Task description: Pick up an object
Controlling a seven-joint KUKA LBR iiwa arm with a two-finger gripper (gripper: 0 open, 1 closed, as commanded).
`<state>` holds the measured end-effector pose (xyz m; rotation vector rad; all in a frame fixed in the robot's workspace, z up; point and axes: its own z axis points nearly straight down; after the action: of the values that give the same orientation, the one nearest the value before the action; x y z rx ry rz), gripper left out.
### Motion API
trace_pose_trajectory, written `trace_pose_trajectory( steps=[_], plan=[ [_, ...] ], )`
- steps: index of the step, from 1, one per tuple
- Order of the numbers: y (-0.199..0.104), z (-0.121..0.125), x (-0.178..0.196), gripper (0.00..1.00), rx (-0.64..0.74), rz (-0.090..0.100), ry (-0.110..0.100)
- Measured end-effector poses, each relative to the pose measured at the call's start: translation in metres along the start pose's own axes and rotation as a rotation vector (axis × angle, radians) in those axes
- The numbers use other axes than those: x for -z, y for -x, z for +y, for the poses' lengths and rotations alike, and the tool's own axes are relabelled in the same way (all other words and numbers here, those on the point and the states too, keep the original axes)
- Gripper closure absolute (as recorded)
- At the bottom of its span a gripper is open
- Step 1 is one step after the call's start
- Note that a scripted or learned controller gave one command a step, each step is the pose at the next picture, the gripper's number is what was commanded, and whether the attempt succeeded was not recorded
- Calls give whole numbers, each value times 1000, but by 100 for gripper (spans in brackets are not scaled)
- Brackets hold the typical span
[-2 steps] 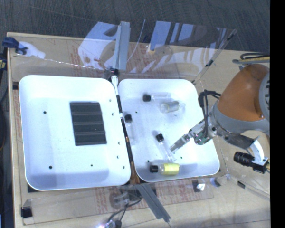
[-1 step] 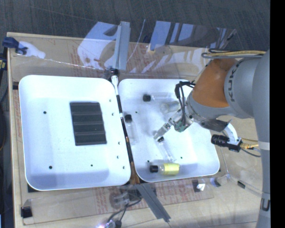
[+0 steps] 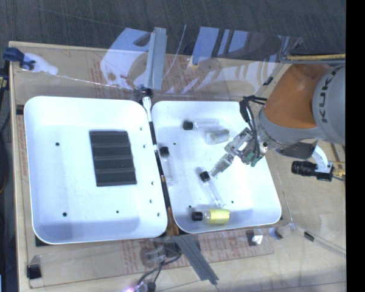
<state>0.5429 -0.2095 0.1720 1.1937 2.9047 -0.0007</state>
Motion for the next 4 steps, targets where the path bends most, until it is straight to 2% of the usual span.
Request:
trace_pose_trajectory(
  steps=[1,2,3,4],
  plan=[
    [-4,-4,198,0,204,-4,1],
    [-68,-26,1,0,335,5,-1],
    [-31,-30,142,0,403,-4,1],
    [-61,-18,0,0,426,5,-1]
  ],
)
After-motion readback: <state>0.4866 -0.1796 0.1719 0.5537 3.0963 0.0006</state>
